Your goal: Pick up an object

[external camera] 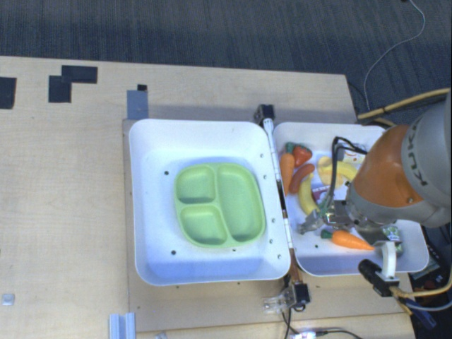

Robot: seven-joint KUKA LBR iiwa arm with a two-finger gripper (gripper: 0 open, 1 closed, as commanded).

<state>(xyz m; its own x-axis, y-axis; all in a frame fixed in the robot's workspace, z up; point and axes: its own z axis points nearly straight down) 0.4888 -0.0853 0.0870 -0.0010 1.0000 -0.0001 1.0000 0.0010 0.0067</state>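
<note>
One wooden bench carries two shallow white bins side by side. The left bin holds a single green plate divided into three compartments, two smaller ones on its left half and one long one on its right; the plate lies flat near the middle of the bin. Just right of it, across the shared rims, the right bin holds a cluster of toy produce. Along its left side lie two orange-red pieces, a carrot-like one and a redder pepper-like one just beside it at the far end, with a darker red piece between them and the bananas. One yellow banana lies lengthwise near the middle, and a second yellow piece sits farther back, partly hidden behind the arm. One more orange carrot with a green top lies at the near side of the bin. The gripper is low in this bin, just left of that near carrot and just beside the near end of the banana; whether its metal tips are apart or together cannot be told, and nothing is seen held between them. The single grey arm with its orange band covers the right part of the bin.
</note>
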